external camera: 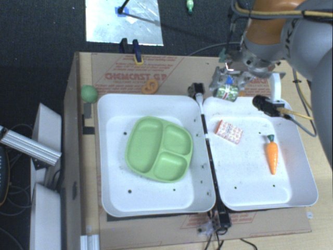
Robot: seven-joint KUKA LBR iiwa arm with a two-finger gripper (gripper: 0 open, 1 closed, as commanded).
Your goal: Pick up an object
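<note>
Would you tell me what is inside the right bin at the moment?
The right bin holds a carrot and a red-and-white packet; the gripper covers its far edge.

Both bins are plain white, the left bin (112, 139) and the right bin (296, 186) alike. In the left one lies a pale green divided plate (158, 149). In the right one, a carrot (272, 157) is bright orange with a small green top, and a little packet (229, 132) is white, covered in a red speckled print. The desk (171, 69) is tan, with red lettering printed across it. A round green ball (89, 93) sits at its left edge. The arm (307, 35) is grey with an orange band. At the hand (227, 85) is a green and white can (227, 92).
</note>
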